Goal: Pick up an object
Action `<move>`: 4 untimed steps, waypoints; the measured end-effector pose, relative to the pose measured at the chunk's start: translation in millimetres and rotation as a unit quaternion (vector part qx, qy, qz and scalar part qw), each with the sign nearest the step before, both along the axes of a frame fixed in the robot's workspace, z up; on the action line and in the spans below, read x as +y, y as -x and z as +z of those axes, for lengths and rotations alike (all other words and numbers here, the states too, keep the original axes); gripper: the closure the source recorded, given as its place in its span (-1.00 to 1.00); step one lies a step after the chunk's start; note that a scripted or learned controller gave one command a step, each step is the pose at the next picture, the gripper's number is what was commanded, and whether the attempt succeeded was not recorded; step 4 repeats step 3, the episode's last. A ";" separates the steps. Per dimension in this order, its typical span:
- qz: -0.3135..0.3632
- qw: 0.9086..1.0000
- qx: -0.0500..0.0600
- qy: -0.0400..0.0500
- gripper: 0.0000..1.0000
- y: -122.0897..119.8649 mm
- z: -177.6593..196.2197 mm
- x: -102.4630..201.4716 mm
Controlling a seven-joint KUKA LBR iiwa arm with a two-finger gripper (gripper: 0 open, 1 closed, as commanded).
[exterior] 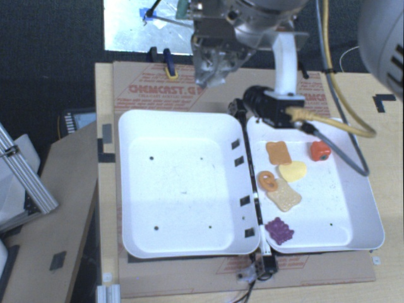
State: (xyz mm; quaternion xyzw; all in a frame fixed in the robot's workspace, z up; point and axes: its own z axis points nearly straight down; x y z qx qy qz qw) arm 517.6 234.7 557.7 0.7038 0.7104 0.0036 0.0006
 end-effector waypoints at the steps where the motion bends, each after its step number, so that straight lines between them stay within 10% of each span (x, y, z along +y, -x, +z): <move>1: 0.000 1.000 0.000 0.000 -1.00 0.0 -0.1 0.0; 4: 0.000 1.000 0.000 0.000 -1.00 0.0 -0.1 0.0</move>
